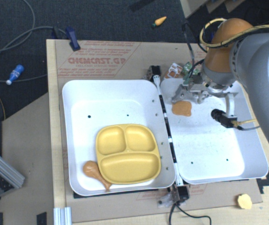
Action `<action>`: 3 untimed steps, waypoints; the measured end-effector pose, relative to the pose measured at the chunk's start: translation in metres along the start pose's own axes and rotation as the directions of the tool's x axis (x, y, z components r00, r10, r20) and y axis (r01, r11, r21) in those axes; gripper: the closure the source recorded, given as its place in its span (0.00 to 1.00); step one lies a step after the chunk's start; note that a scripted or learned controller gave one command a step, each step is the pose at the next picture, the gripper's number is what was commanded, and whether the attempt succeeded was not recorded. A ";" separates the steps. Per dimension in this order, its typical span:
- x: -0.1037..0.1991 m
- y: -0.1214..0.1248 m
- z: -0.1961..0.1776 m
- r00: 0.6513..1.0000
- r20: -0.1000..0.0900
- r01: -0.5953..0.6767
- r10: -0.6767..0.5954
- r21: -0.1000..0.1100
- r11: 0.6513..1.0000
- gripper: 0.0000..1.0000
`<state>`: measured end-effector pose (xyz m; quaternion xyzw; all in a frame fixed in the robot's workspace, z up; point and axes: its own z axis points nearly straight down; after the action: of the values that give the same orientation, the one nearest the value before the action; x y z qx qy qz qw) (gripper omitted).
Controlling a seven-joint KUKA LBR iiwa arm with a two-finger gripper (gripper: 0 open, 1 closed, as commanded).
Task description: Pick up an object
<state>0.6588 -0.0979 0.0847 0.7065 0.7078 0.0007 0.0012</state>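
A grey KUKA arm with an orange band above its wrist reaches in from the right over the far-left corner of the right-hand white bin (228,165), its gripper (187,97) low above the bin floor; whether the gripper is open or closed cannot be told from this angle. Just in front of it, on the bin floor, lies a flat orange-brown piece (182,108), and whether the two touch cannot be made out. In the left-hand bin (78,102), a yellow three-compartment plate (127,153) sits toward the near side, with an orange-brown drumstick-shaped toy (95,171) tucked against its lower-left edge. The brown board (106,55) beneath both bins carries reddish print reading "CHEMCAST GP"; the smaller lines around it are too fine to read. A blue clamp (72,38) grips the board's far edge, a small yellow lump (243,201) rests at its near-right corner, and a blue-and-white bottle (15,73) lies on the dark floor to the left.
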 end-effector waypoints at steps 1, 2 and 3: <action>0.005 0.008 0.000 1.000 0.000 -0.001 0.001 -0.001 1.000 0.00; 0.005 -0.012 0.000 1.000 -0.001 -0.003 0.003 0.006 1.000 0.00; 0.003 0.006 0.000 1.000 0.000 0.000 0.000 -0.001 1.000 0.00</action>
<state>0.6646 -0.0951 0.0848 0.7065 0.7078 0.0009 0.0016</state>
